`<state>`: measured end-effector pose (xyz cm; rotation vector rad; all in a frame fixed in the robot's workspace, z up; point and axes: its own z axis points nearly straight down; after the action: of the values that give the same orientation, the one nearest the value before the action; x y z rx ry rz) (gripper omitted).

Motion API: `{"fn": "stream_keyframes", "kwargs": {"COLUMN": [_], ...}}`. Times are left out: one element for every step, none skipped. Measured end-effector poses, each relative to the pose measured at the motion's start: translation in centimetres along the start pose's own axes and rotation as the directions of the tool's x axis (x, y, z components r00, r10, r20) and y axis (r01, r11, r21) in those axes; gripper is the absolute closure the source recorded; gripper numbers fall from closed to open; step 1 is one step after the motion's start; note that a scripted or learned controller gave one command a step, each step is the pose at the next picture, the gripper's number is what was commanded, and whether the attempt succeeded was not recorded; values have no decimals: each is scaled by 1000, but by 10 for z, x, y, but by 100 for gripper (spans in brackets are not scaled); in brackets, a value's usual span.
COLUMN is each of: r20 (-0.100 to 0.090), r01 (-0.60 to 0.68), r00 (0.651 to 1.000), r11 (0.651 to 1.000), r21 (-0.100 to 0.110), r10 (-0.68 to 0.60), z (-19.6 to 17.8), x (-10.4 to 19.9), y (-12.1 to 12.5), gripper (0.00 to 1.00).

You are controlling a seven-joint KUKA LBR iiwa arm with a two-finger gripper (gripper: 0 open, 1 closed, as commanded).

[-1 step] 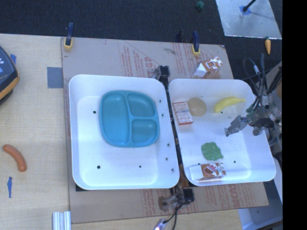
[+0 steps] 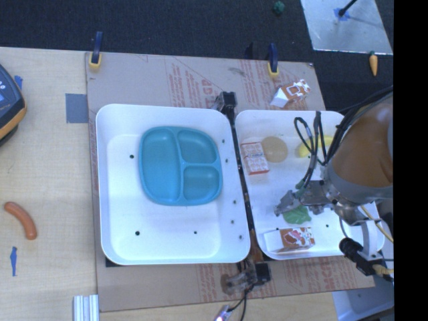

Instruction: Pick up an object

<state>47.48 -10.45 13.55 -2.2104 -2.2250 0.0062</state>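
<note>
While low in the right bin [image 2: 267, 119], hand [image 2: 294, 206] over a green item [image 2: 296, 215]; finger state impossible to tell.

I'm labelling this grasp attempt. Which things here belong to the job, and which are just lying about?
Job:
end effector
green object
red-and-white packet
tan disc
carton
right bin

Lying about:
blue divided plate
sausage
small carton outside the bins

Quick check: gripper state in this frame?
Gripper: cannot be told; it sits low in the right white bin, over a flat green object.
</note>
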Motion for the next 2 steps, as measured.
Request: {"fn": "stream_keyframes", "kwargs": {"r20": [2,3], "r01": [0,2], "r00": [1000,1000], "r11": [1000,1000], "r21": [-4,-3], "r10": [0,-2], "z": [44,34], "x": [-9,-10], "y": [34,35], "gripper": [0,100]}}
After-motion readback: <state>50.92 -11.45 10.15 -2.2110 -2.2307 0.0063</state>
